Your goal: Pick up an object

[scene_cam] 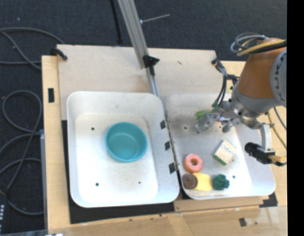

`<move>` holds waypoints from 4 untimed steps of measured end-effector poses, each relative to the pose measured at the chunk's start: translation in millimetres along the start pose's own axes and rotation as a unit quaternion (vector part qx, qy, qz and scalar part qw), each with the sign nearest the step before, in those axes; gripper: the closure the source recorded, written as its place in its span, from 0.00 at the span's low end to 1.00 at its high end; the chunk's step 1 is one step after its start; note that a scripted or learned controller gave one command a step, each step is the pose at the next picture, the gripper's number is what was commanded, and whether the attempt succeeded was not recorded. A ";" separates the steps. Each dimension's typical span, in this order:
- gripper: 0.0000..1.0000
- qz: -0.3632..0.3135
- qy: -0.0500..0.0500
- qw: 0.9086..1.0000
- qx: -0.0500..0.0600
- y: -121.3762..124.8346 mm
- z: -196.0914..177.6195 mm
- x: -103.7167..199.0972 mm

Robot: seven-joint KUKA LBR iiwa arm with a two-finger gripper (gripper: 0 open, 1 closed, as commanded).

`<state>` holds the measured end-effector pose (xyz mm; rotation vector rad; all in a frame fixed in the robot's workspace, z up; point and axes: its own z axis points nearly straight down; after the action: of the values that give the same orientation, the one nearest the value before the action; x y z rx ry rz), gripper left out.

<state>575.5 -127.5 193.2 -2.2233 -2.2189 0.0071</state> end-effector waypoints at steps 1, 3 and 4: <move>0.00 0.000 0.000 1.000 0.001 -6.2 57.3 6.4; 1.00 -0.003 0.001 1.000 -0.006 -0.2 -21.4 8.4; 1.00 -0.003 0.001 1.000 -0.005 1.5 -64.7 7.6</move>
<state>577.2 -119.7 257.9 -2.2205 -2.2297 -0.0064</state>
